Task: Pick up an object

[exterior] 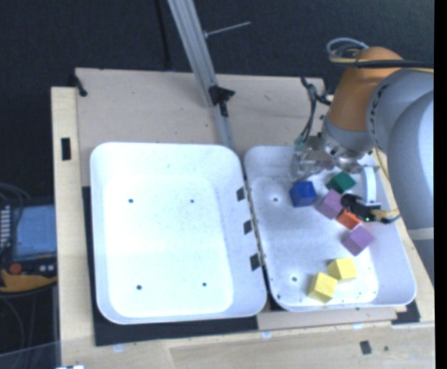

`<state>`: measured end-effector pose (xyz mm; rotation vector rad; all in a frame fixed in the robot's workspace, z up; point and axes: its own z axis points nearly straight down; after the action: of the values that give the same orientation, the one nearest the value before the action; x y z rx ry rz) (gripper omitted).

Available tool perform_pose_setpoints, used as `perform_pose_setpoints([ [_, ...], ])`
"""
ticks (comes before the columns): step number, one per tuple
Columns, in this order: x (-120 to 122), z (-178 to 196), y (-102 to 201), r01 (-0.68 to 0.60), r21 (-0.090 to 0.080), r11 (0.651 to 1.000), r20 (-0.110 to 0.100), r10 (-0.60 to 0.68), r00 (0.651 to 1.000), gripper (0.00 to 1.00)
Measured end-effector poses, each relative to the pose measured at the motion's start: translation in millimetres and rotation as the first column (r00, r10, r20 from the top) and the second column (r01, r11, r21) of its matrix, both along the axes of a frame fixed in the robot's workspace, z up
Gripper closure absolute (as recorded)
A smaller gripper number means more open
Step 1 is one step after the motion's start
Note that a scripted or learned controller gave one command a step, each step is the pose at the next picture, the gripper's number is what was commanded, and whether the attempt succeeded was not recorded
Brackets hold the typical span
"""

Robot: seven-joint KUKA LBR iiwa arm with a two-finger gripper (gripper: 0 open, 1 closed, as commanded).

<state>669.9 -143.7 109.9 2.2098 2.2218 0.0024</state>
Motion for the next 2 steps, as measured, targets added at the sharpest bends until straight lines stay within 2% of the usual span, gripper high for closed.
perform_pose_setpoints([
  [2,-1.8,127.8,-5.8,0.003,0.002,1.000,0.003,-0.003,1.000,1.00],
])
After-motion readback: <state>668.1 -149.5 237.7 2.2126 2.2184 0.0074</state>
